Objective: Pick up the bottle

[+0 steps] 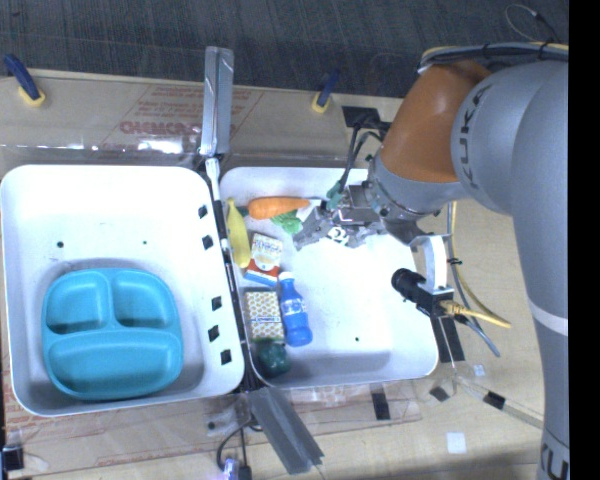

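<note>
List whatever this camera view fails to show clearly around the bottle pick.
- End effector: finger state unreadable; too small and cluttered under the wrist.
- Bottle: label too small to read.
- Dark item below the bottle: blurred, identity unclear.
- Right bin: right rim partly hidden by the arm.

Looks like a robotics lab: a KUKA arm (500, 118) over a clamped bench (280, 108) with two white bins (20, 268).

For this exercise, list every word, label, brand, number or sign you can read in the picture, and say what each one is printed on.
"KUKA", in dark letters running down the grey arm casing beside its orange band.
Red mirrored lettering on the cardboard sheet behind the bins: too faint to read.
White label on the small blue plastic bottle: too small to read.
Print on the yellow-and-white packets: blurred, unreadable.
</note>
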`<state>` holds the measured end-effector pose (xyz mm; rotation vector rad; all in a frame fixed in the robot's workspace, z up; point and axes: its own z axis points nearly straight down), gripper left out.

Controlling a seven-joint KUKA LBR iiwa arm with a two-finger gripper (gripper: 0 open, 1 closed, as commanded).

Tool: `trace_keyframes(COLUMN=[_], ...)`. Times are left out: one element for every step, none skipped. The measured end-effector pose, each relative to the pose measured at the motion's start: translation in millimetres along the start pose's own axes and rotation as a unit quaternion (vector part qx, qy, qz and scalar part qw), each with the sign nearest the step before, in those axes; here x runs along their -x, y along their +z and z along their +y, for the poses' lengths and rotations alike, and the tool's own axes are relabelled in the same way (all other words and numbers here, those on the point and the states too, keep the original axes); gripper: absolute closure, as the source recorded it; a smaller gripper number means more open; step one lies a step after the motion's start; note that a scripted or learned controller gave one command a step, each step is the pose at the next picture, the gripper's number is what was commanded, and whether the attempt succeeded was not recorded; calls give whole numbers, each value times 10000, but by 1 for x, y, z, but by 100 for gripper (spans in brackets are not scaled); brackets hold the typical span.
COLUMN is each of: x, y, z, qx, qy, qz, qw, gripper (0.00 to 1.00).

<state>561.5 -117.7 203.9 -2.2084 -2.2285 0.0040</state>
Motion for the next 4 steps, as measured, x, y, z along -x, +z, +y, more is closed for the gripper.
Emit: trace_keyframes(x=[-15,-13,-14,-96], y=[63,107,97,-33], z=[-3,-32,-31,-10], qx=[3,69,66,13], qy=[-679,-1460,-1491,-511], qz=[-4,-6,3,-3], qw=[9977,9893,9888,9987], gripper=[0,0,100,100])
